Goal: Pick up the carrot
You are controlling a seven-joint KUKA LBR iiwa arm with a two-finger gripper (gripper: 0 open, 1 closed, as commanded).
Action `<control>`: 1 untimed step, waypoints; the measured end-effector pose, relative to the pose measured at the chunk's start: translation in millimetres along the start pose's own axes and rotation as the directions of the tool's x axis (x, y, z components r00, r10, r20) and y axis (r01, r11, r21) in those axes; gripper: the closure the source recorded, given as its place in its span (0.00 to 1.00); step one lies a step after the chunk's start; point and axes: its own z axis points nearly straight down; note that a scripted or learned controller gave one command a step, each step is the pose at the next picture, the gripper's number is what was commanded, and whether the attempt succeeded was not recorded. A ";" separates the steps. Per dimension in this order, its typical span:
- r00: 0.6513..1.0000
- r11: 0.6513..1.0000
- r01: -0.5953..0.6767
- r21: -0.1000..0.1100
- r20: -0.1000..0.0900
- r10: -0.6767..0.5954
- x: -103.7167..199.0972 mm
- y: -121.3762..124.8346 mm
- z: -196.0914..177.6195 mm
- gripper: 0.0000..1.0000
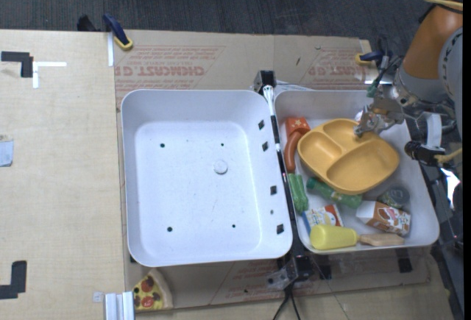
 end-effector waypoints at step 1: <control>1.000 1.000 0.002 0.006 0.002 -0.002 -0.2 -1.3 -8.8 1.00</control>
